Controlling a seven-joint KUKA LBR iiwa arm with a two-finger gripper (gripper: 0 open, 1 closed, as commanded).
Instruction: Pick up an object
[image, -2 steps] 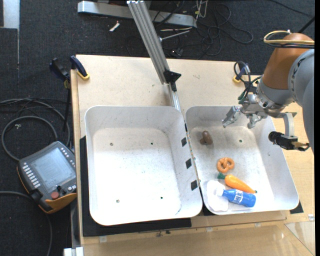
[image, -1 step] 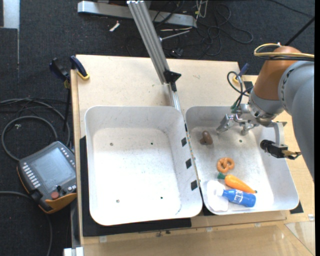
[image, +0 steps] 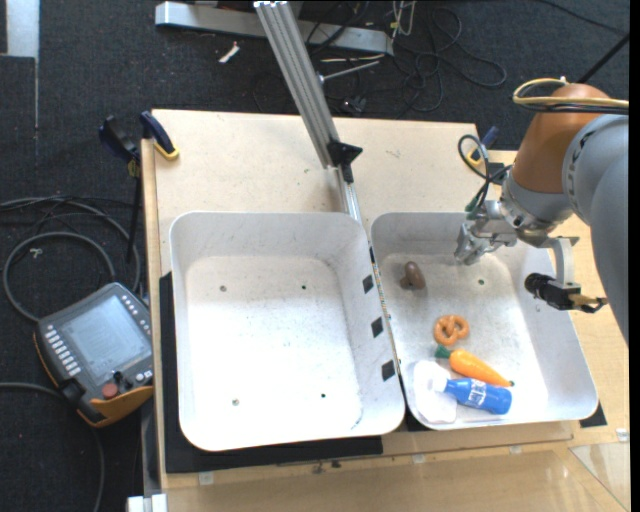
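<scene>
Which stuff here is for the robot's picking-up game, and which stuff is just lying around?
For the job:
- claw
- brown lump
- pretzel
- carrot
- blue bottle
- right bin holding them

Just lying about:
- left bin
- control pad on the floor
- cables
- clamp at the bench corner

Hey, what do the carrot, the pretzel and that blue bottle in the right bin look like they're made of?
Carrot: likely moulded plastic, going by its even, smooth orange surface with a slight sheen. Pretzel: probably plastic or rubber, a uniform matte orange-brown. Blue bottle: apparently glossy plastic, saturated blue with a white end. All are small here, so the finish is hard to confirm. The right bin looks like thin white plastic.
</scene>
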